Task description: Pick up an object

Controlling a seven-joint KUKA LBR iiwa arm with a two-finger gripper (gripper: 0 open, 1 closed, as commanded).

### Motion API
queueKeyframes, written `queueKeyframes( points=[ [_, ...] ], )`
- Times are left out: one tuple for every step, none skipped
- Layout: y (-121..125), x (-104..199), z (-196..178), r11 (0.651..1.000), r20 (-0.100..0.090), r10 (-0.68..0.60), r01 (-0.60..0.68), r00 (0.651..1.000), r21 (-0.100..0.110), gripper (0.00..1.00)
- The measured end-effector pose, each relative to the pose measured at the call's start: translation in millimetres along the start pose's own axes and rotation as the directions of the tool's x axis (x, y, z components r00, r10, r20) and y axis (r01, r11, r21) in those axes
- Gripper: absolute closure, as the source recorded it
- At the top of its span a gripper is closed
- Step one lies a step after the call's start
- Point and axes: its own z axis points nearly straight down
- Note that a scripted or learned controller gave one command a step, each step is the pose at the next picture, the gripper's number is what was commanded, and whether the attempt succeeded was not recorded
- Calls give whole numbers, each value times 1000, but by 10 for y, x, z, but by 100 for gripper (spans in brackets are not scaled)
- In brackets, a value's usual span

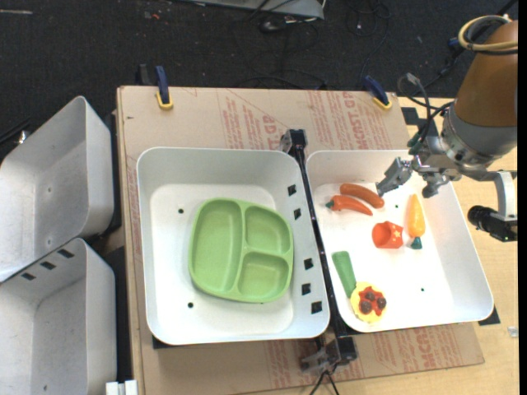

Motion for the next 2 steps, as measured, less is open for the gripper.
queueKeyframes(
  points=[
    [23,3,-70,1000,2,-2,2,1000,-12,0],
    [23,86,401,1000,1,-2,2,1000,-9,0]
  ],
)
